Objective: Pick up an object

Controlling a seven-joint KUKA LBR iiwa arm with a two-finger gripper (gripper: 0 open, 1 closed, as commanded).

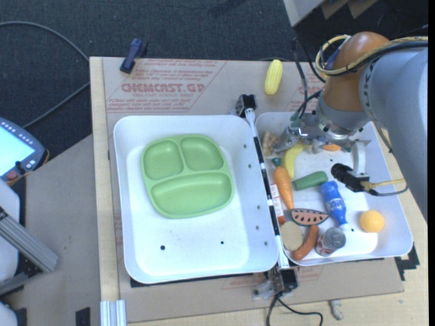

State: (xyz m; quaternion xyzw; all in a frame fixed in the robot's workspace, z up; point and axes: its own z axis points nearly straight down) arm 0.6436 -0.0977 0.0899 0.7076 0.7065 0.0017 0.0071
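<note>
Currently the gripper (319,138) sits low over the far end of the right bin (397,240), near the banana (292,160) and green cucumber (310,180); jaw state can't be told, the wrist covers them. Candidate objects are all crammed in that bin: carrot (284,187), blue bottle (334,202), orange (371,221), sausage (306,242), can (332,238). Risk: tight clutter, so a grab could nudge neighbours or pinch two items. Stuff under the wrist is hidden. Green divided plate (188,174) lies in the left bin (136,250).

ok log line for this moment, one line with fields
arm: over right bin, far end | gripper: low above banana | held: nothing seen | green tray: in left bin
</note>
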